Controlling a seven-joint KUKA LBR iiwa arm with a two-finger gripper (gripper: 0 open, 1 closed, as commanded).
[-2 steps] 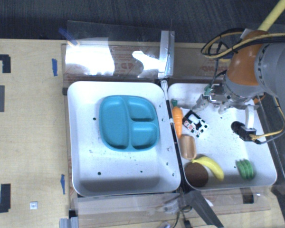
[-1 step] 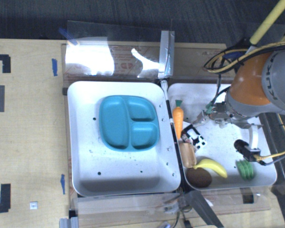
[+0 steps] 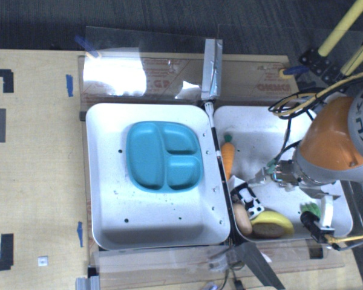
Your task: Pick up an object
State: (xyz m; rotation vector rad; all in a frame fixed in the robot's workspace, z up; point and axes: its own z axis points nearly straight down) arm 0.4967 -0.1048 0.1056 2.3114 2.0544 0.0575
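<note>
Two white bins side by side. Left bin (image 3: 103,222) carries a blue divided tray (image 3: 164,156), roughly central, a bit nearer the far edge.

Right bin (image 3: 254,132) has the pickable stuff:
- orange carrot (image 3: 228,157) lying along the left edge
- black-and-white toy (image 3: 249,203) just past the carrot's near end, close to the left edge
- tan egg-shaped piece (image 3: 242,219) in the near-left corner, touching a yellow banana (image 3: 272,224) that lies along the near edge
- small green piece (image 3: 310,209) toward the near-right corner

Gripper (image 3: 281,174) sits over the middle of the right bin, between carrot and green piece, apart from the banana; arm body covers the bin's right edge. Gripper wide or narrow: cannot tell from this angle; no object seen held in it.
</note>
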